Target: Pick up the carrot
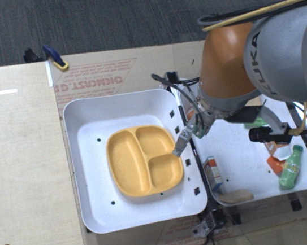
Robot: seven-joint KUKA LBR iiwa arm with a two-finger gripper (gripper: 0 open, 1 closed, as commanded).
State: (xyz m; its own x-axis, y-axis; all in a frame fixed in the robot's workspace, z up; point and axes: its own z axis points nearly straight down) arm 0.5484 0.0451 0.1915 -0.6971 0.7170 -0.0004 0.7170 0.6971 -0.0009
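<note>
The carrot point(274, 164) is a small orange piece lying near the right side of the right bin point(254, 181), partly hidden by a green bottle point(290, 168) and a dark arm part above it. My gripper point(183, 138) hangs over the wall between the two bins, just right of the yellow plate, well to the left of the carrot. The big grey and orange arm covers most of the right bin's upper half.
A yellow three-part plate point(145, 160) lies in the left bin point(116, 99). In the right bin a small red and white pack point(212, 172) sits by the left wall and a tan oval object point(236, 196) by the front edge. Cables run along the divider.
</note>
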